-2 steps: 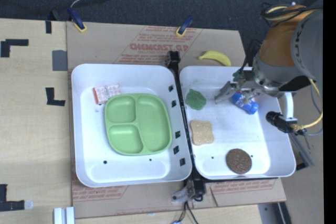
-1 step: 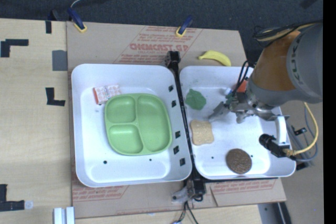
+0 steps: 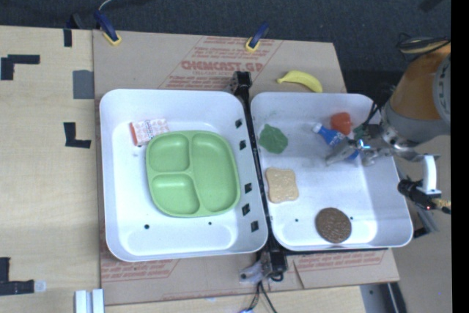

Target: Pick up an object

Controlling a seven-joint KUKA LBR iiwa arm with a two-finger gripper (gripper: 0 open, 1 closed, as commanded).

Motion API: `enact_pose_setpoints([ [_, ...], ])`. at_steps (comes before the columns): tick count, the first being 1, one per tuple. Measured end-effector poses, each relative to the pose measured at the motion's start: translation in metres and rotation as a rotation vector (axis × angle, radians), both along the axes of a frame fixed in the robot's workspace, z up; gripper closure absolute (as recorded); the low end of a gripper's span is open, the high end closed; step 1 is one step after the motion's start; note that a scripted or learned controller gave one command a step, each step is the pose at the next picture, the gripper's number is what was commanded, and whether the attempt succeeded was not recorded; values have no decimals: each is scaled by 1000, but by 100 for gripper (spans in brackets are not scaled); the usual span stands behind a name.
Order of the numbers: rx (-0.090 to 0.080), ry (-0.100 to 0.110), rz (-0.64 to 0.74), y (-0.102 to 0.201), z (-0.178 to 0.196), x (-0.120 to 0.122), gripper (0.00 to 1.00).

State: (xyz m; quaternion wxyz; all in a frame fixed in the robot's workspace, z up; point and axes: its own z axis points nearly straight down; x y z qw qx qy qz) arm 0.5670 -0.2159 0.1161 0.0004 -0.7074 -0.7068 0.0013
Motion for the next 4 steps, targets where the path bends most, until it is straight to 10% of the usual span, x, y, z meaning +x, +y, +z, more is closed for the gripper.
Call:
enact_pose_setpoints([
  [2, -1, 25, -5, 109, -32, 96, 0],
  [3, 18, 27, 3, 34, -32, 98, 0],
  [4, -1, -5, 2, -8, 60, 102, 0],
])
